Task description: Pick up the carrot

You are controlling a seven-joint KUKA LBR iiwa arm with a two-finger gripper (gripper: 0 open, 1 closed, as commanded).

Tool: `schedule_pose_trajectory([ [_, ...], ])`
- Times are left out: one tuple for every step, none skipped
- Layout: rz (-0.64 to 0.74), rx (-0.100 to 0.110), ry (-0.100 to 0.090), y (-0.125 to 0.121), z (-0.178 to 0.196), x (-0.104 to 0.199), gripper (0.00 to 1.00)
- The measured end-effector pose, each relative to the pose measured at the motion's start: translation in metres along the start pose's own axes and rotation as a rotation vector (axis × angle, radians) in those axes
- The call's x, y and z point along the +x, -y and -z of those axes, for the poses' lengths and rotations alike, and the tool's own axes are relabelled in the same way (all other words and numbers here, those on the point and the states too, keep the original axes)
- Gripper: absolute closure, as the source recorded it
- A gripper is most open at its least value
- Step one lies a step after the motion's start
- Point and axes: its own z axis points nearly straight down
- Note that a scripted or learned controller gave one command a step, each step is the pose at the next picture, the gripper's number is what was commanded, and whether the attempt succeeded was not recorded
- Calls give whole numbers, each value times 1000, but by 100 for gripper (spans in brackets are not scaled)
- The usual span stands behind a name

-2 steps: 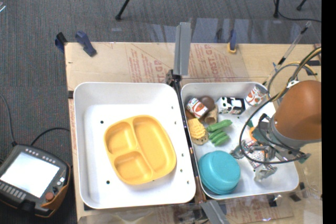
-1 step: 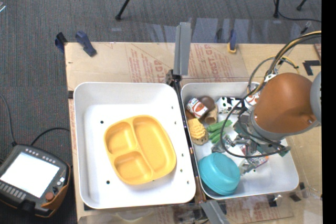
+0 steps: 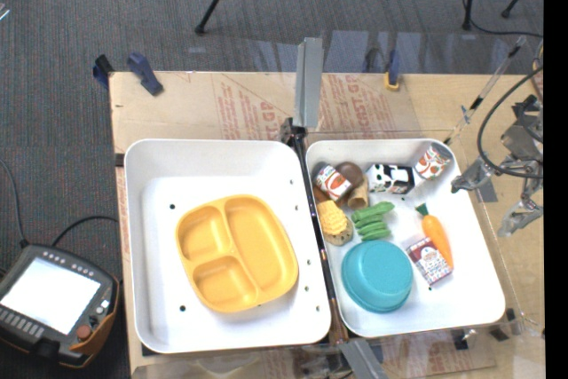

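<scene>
The carrot (image 3: 437, 238) lies in the right bin (image 3: 475, 297), toward its right side, orange body running down and slightly right with a small green top at the upper end. Its lower part sits just beside, perhaps touching, a small red-and-white carton (image 3: 428, 261). To the left of that is a teal bowl (image 3: 377, 275), and above the bowl a bunch of green pea pods (image 3: 373, 221) and a corn cob (image 3: 334, 222). Along the bin's top edge are a couple of cans (image 3: 432, 161), a cow-patterned carton (image 3: 390, 178) and something brown.

The left bin (image 3: 151, 191) holds a yellow divided plate (image 3: 236, 252).

The gripper (image 3: 519, 213) hangs at the far right, beyond the right bin's edge and apart from everything in it. From here I can't tell how it is set.

To my eye the task is at its very start: approach not yet made, carrot untouched. The next move calls for the arm to come in leftward over the bin, line up across the carrot's narrow width, and descend without catching the carton at its side.
</scene>
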Motion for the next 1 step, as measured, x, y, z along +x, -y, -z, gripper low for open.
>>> schedule_pose_trajectory([
  [139,-31,-13,-14,-166,11,0],
])
